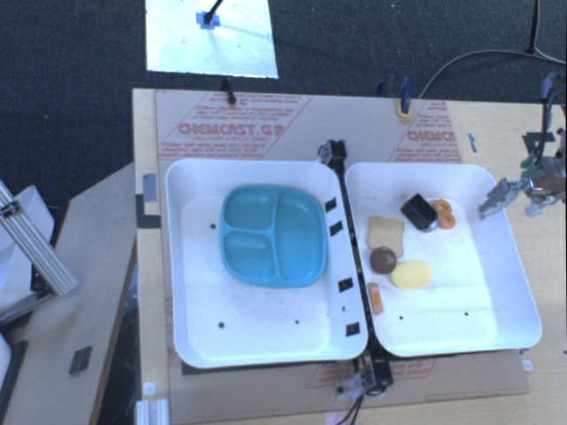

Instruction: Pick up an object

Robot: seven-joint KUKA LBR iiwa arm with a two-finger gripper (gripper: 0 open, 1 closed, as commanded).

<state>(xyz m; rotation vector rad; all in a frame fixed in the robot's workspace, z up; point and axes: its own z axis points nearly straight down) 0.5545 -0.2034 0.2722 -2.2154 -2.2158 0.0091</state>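
Claw (512, 195) (fingers blurred), edge-cropped arm

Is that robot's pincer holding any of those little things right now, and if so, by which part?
Nothing is held. The pincer hangs at the right bin's far right rim, apart from the black block and yellow lemon.

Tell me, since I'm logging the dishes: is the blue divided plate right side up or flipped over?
Right side up. The blue divided plate lies flat in the left bin, its three compartments and the ridges between them facing the camera.
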